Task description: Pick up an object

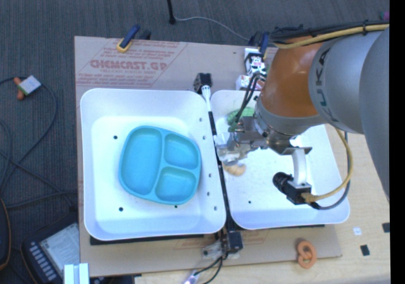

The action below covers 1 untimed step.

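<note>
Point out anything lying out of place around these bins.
A small orange ring-shaped object lies on the cardboard in front of the right bin, outside both bins. A blue-and-yellow clamp-like object sits at the cardboard's far edge.

The grey arm enters from the right edge of the frame and fills the upper right, bending down toward the centre. Its orange band sits above the wrist, right of centre. Below it the wrist narrows to the gripper, which points down and to the left, just right of the frame's middle. A yellow cable loops along the arm's lower side.
</note>
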Motion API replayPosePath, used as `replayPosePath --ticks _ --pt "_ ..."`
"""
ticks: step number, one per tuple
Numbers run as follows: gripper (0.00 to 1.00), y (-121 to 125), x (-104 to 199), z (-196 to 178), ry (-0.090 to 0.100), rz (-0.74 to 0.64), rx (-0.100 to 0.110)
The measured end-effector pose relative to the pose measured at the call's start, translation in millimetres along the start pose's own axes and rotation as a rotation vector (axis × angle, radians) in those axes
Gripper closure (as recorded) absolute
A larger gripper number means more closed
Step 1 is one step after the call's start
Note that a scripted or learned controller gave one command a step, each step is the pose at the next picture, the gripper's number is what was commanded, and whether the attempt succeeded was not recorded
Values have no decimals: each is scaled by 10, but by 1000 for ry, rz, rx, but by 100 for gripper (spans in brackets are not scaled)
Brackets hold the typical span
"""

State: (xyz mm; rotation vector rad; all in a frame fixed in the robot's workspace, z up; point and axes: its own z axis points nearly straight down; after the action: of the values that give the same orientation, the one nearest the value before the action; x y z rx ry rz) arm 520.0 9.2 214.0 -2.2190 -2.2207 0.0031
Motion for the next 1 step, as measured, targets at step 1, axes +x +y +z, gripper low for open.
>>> replayPosePath --ticks 1 --pt "100 149 -1047 -214 -3 3 -3"
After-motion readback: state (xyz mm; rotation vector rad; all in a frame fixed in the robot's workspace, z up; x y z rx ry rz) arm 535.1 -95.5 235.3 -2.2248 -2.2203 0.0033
